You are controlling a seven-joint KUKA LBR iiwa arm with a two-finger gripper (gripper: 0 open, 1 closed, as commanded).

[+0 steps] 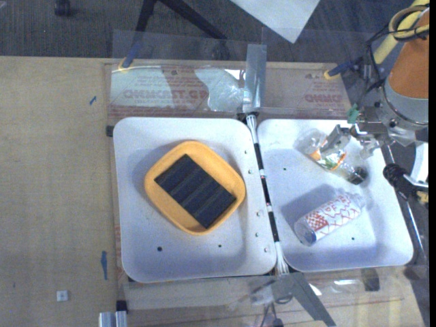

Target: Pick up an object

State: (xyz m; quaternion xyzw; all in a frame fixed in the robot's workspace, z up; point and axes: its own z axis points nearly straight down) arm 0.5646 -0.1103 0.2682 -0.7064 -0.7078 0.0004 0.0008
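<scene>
One claw [355, 136] over right bin's [388, 247] far edge, near clear wrapper [323, 150]; can't tell open/closed.

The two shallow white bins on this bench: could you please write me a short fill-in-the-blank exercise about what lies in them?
1. The yellow-orange plastic dish with a dark ribbed insert lies in the ____ bin.
2. The clear bottle with a red-and-white patterned label lies on its ____ in the right bin.
3. The gripper hangs over the crumpled clear wrapper at the right bin's ____ end.

Missing words: left; side; far
</scene>
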